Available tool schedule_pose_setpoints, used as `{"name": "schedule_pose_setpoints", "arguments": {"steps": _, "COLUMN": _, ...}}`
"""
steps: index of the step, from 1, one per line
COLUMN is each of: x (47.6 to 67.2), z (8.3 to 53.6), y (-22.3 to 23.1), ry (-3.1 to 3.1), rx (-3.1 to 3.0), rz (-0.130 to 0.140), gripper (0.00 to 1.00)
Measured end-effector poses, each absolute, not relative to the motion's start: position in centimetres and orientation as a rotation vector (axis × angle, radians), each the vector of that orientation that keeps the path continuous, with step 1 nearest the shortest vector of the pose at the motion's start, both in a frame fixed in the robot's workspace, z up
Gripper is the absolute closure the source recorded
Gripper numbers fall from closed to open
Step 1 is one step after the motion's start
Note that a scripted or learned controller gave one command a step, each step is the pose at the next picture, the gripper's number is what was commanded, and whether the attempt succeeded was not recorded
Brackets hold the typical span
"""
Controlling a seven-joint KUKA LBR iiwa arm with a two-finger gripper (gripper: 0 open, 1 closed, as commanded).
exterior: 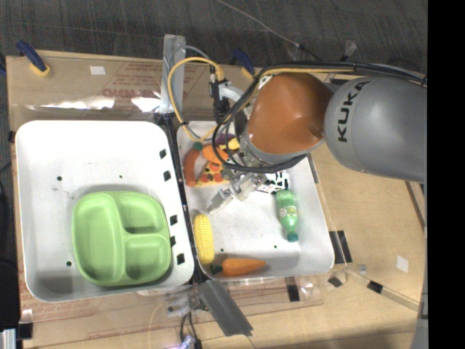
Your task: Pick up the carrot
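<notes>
Carrot [243,267] lies flat along the near wall of the right bin [320,217], about 6 o'clock of that bin's floor, long axis left-right, tip pointing to 3 o'clock; nothing grips it, it just rests where the wall stops it. Its blunt end sits just beside the lower end of the corn cob [204,238], which lies lengthwise against the divider side at 8 o'clock, so a grasp has more free room from the open floor side than from the wall, my guess. Green bottle [286,213] lies on its side toward 3 o'clock, well apart from the carrot. Left bin [43,144] holds a green divided plate [121,235] at its near half. Mid-bin, the hand [236,190] hangs under the orange band [287,115] at roughly 11 o'clock of the right bin, over a heap of orange and yellow toys [207,167]; cannot tell whether it is spread or closed, cables and wrist hide it, and nothing is visibly held. So the hand is well apart from the carrot, which looks untouched. Farther back, the grey arm [381,126] comes in from 3 o'clock over the table [363,318], cables looping at 12 o'clock.
</notes>
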State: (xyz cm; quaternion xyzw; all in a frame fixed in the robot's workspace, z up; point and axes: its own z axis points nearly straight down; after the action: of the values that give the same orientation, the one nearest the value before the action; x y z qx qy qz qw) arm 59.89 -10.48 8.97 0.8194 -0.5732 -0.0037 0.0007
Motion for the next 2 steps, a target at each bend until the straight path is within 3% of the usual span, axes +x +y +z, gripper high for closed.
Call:
{"name": "schedule_pose_setpoints", "arguments": {"steps": 1, "x": 65.3, "z": 9.1, "y": -9.2, "ry": -1.26, "rx": 2.88, "rz": -0.006, "gripper": 0.0}}
{"name": "schedule_pose_setpoints", "arguments": {"steps": 2, "x": 61.9, "z": 8.9, "y": -10.3, "ry": -0.933, "rx": 3.0, "rz": -0.015, "gripper": 0.0}}
